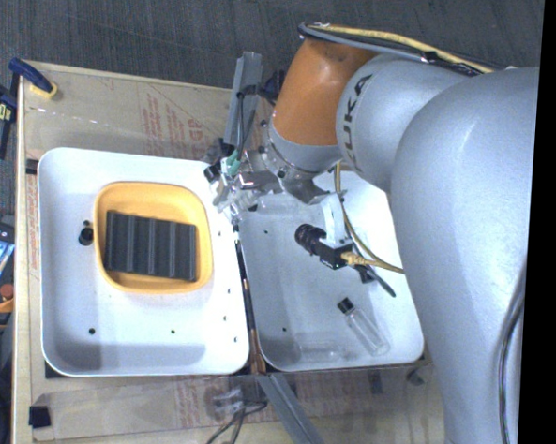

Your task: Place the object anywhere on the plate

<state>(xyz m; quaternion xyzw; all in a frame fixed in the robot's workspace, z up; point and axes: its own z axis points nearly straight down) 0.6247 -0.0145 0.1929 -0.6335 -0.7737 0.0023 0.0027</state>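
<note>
The arm [423, 150] reaches in from the right, and its gripper [232, 181] is above the top edge where the two bins meet. Whether it is open or closed cannot be told. The yellow plate [154, 199] with a dark ribbed centre lies in the left bin [55, 334]. A small clear bottle [361, 327] with a black cap lies in the right bin [282, 310], well apart from the plate and from the gripper

Plate [154, 199]: yellow, rounded-square, dark ribbed centre, flat in left bin; object [361, 326]: small clear vial, dark cap, lying at plate's four o'clock, well apart.
</note>
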